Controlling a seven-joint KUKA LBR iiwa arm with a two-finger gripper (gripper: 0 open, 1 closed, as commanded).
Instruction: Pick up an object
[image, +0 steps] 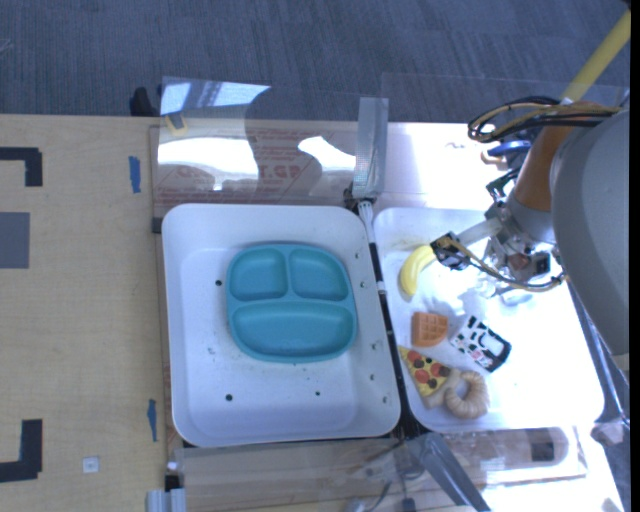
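The right bin (560, 400) holds a yellow banana (414, 268) near its left wall. Below the banana lie an orange waffle piece (431, 328), a pizza slice (425, 370) and a tan pretzel-like pastry (467, 394). A black and white patterned item (481, 344) lies to the right of the waffle. My gripper (498, 282) hangs over the upper middle of this bin, to the right of the banana and above the patterned item. Nothing shows between its tips.
The left bin (190, 400) carries a teal divided plate (291, 301) in its middle. A raised ridge (380, 330) separates the two bins. The grey arm with its orange band (545, 175) covers the right bin's upper right corner.
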